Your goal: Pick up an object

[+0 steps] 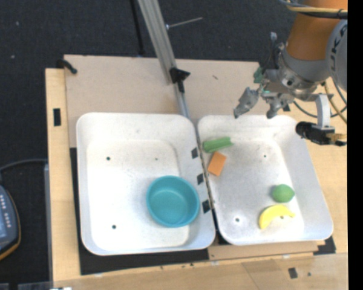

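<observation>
My gripper (257, 107) hangs above the far edge of the right bin (302, 162), open, with nothing between its fingers. In that bin a green oblong piece (217, 143) lies near the left wall, and an orange block (216, 163) sits just below it. A green round object (282, 193) and a yellow banana-shaped piece (275, 215) rest near the front right corner. All four lie well apart from the gripper.
A blue bowl (172, 200) stands in the left bin (109, 162), close to the shared wall. A slanted metal pole (160, 41) rises behind the bins. A handheld pendant (0, 222) lies off the bench at the left.
</observation>
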Controlling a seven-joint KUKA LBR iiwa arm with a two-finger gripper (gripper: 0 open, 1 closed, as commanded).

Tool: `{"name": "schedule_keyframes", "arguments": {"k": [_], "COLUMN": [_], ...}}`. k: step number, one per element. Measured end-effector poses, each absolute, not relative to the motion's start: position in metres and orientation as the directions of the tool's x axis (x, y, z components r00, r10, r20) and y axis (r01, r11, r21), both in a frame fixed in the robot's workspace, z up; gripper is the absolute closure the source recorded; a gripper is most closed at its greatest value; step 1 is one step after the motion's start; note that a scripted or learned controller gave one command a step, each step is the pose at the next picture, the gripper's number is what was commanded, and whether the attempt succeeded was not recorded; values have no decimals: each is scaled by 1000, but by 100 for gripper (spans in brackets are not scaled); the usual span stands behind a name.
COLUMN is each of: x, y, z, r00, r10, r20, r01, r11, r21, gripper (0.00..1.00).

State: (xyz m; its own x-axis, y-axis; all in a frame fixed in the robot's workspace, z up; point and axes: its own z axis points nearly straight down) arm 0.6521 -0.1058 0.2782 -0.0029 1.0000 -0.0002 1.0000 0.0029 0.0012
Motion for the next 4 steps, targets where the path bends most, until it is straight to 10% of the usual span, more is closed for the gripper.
{"name": "schedule_keyframes", "arguments": {"k": [4], "x": [659], "y": [-115], "z": [123], "r00": [1], "r10": [1000], "r20": [-2], "r01": [1000], "r11": [-1], "r21": [-5], "gripper": [0]}}
